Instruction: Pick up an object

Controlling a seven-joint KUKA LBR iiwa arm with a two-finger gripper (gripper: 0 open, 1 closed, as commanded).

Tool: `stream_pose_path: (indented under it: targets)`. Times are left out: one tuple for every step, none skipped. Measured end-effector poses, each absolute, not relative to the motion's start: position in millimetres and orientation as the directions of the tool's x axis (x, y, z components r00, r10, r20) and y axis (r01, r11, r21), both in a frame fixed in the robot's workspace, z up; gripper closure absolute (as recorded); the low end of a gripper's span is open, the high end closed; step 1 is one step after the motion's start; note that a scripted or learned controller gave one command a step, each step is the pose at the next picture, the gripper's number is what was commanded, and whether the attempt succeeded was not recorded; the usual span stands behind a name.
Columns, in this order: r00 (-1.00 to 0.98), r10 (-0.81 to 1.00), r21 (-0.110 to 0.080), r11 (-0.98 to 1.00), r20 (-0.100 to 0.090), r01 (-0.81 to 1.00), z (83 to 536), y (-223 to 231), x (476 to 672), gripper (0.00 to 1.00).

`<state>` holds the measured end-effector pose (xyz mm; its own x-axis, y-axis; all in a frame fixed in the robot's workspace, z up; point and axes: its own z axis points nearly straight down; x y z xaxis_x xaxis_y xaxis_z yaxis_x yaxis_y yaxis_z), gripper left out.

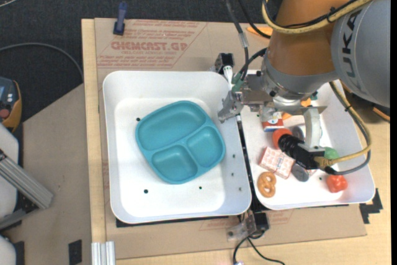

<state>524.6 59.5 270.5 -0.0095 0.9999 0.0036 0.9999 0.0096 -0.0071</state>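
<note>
My gripper (293,123) hangs low over the right bin (360,133), mostly hidden under the grey and orange wrist. Small objects lie beneath and around it: a white packet with red and blue print (271,125), an orange-red piece (282,138), a pink checkered box (276,161), a brown pretzel (267,184), a grey lump (301,172), a green piece (330,153) and a red block (337,182). I see nothing clearly held.
The left bin (124,102) holds a teal divided plate (180,141) at its middle. Both bins rest on a cardboard sheet (149,40). A blue clip (120,18) sits at the sheet's far edge. The arm's bulk covers the right bin's far half.
</note>
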Motion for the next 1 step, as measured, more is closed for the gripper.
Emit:
stream_pose_path:
  targets:
    - [-0.003,1.0,-0.015,0.003,0.0,1.0,134.3,100.8,494.0,0.0]
